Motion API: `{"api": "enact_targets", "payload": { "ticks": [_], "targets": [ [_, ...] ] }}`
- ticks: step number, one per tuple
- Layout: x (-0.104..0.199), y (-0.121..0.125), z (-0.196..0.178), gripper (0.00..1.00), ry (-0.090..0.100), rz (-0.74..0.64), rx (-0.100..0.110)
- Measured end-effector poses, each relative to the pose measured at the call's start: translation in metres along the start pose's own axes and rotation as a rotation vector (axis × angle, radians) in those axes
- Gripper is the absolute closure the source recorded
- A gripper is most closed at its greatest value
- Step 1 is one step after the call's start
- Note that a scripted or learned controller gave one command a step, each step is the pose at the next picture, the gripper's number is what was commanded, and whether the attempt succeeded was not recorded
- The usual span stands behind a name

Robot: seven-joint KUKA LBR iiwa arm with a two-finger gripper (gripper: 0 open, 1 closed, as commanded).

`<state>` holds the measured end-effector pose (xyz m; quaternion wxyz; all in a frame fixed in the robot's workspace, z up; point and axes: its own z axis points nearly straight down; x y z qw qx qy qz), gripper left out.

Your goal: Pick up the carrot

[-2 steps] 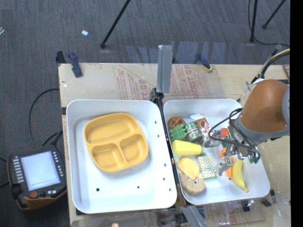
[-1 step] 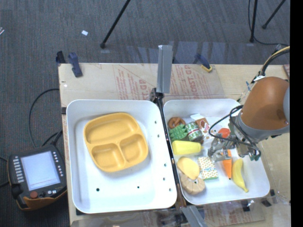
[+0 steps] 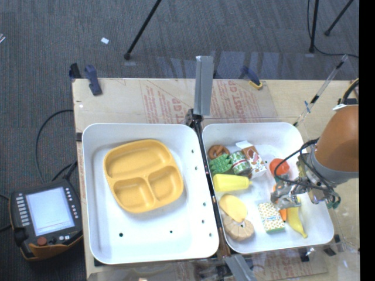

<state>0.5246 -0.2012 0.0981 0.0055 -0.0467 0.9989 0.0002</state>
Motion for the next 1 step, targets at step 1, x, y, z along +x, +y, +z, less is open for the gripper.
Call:
{"api": "enact_targets", "payload": {
  "ticks": [1],
  "targets": [
    [0.0305, 0.0246, -0.0026, 1.00, 0.017, -0.254, -0.008]
  ]
}}
